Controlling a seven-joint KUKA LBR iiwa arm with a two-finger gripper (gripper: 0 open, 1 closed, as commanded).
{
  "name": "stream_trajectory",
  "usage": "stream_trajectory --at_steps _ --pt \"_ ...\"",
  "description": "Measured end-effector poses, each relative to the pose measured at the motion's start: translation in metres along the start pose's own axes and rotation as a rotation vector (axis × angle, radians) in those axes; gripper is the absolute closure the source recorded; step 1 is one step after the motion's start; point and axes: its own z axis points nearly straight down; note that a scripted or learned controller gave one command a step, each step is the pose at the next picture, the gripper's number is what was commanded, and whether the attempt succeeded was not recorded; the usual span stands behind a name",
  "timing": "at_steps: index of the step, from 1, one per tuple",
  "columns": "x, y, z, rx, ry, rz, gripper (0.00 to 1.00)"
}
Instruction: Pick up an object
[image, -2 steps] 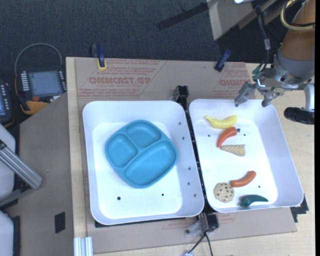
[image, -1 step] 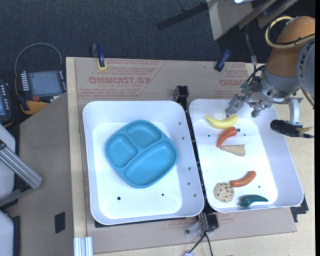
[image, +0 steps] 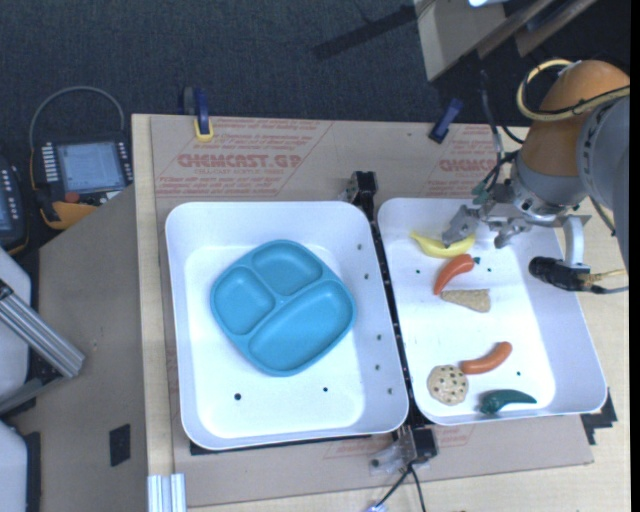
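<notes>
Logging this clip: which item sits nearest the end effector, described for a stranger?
Look in the right bin, at its far end under the end effector. There lies a banana, the one yellow, curved piece, just beyond the red pepper.

- The bench (image: 290, 150), faced with brown printed board.
- Left white bin (image: 200, 400) rests on the bench.
- Right white bin (image: 570, 350) sits just beside the left one, edges nearly touching.

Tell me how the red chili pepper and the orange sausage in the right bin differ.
The red chili pepper lies in the upper half of the right white bin, beside the yellow banana; the orange sausage lies lower, beside the round cookie. The pepper is redder and tapers; the sausage has rounded ends. Both are small, curved and slanted alike.
</notes>
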Motion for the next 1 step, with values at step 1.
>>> stream_trajectory --at_steps 1 --pt "0.0003 0.0016 -0.0133 -0.006 -0.001 0.000 1.00"
